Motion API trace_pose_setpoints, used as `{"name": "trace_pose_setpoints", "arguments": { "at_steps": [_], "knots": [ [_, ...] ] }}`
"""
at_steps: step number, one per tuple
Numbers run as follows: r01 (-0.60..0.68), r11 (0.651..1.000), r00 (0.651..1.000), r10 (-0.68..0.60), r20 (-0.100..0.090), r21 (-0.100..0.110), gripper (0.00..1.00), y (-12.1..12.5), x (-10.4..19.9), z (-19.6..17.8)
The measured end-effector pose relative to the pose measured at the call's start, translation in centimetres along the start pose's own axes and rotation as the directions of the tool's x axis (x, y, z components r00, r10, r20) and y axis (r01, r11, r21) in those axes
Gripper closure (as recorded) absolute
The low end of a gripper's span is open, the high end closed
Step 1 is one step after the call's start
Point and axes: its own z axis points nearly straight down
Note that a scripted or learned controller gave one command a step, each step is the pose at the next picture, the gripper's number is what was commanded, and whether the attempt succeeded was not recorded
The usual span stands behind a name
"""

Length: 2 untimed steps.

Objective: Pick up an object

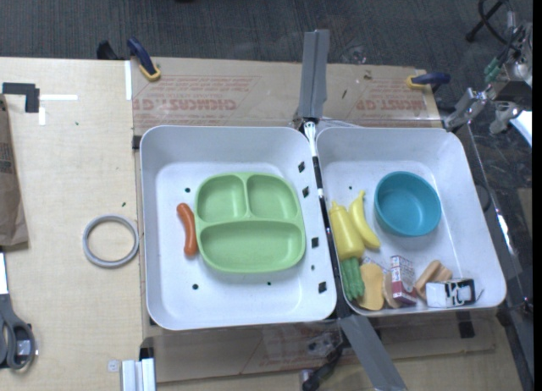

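Toward 9 o'clock in the left bin, an orange sausage lies flat on the white floor, its long axis running roughly 12 to 6 with the upper end leaning slightly to 11. It is a short, rounded cylinder, just beside the left rim of a pale green divided plate, which has two small compartments toward 12 o'clock and one wide one toward 6.

Across the divider, the right bin holds the rest. A blue bowl sits upright toward 1 o'clock of that bin's middle. At the bowl's 9 o'clock a yellow banana lies curved, one tip toward 12 and the other toward 5. A stubbier yellow piece touches it on the 9 o'clock side, long axis about 11 to 5. Below that, a dark green ridged piece points 12 to 6. An orange-yellow slice, a small red and white carton, tan wedges and a white and black item crowd together along the 6 o'clock wall.

Out on the surface, a grey ring lies at 9 o'clock of the left bin, well apart from it.

Whether the jaws are wide or narrow cannot be told.
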Motion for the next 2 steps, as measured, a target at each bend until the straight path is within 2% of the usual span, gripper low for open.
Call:
{"name": "trace_pose_setpoints", "arguments": {
  "at_steps": [1,2],
  "knots": [
    [-0.183,0.983,0.983,0.183,0.000,0.000,0.00,-0.6,0.9,15.5],
    [0.093,0.996,0.996,-0.093,0.000,-0.002,0.00,1.9,5.7,19.1]
  ]
}}
